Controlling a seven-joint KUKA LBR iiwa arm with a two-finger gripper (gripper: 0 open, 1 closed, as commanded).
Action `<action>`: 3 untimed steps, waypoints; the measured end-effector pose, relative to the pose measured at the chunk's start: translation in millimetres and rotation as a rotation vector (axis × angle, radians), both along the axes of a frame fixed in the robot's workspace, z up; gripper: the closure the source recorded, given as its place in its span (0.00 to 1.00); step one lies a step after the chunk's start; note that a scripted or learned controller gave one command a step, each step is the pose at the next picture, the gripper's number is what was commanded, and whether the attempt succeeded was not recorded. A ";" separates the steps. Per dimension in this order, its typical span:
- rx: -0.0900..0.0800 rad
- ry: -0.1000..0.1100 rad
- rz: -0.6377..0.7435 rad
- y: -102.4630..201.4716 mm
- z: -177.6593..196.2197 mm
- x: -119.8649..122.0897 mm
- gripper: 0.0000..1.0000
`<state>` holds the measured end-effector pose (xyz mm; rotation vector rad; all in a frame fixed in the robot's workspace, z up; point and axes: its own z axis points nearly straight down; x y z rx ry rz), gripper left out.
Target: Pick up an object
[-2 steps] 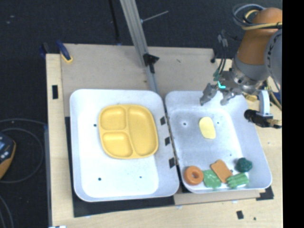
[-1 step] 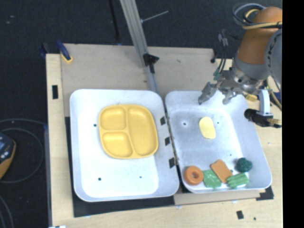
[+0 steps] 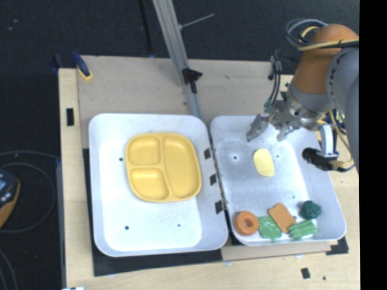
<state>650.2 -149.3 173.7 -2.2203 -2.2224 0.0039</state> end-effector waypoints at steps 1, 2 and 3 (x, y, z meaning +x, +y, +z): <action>0.000 0.000 -0.001 -6.7 -43.7 -2.3 0.00; 0.000 -0.001 -0.002 -7.8 -74.1 -2.3 0.00; -0.002 -0.007 -0.003 -9.1 -60.4 -0.7 1.00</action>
